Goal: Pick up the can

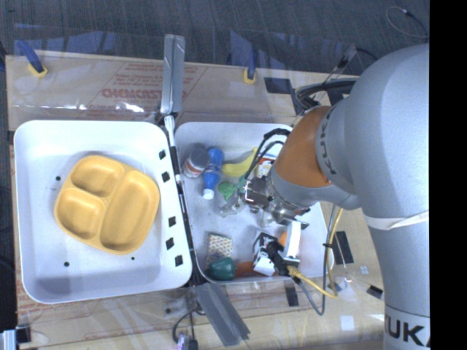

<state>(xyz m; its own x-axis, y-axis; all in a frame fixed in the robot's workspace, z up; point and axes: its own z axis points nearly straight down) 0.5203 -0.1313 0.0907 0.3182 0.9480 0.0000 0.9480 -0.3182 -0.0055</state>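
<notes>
The can [194, 161] stands in the right bin [314, 257] near its upper left corner, touching a blue bottle [212, 168] at its 3 o'clock; a banana [238, 167] lies further that way. The jaws [245, 195], at 4 o'clock from the can, hang low over the clutter; their spread cannot be told. The left bin [29, 195] holds a yellow divided tray [106, 203]

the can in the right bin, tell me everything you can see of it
The can is a small cylinder with a silvery, metal-looking top and a reddish-brown band lower down its side. It seems to stand roughly upright, its round top facing the camera, in the upper left part of the right bin, close to the bin's left wall. A blue bottle lies right beside it, apparently touching. The gripper hangs further right, apart from the can. Any label is too small to read.
</notes>
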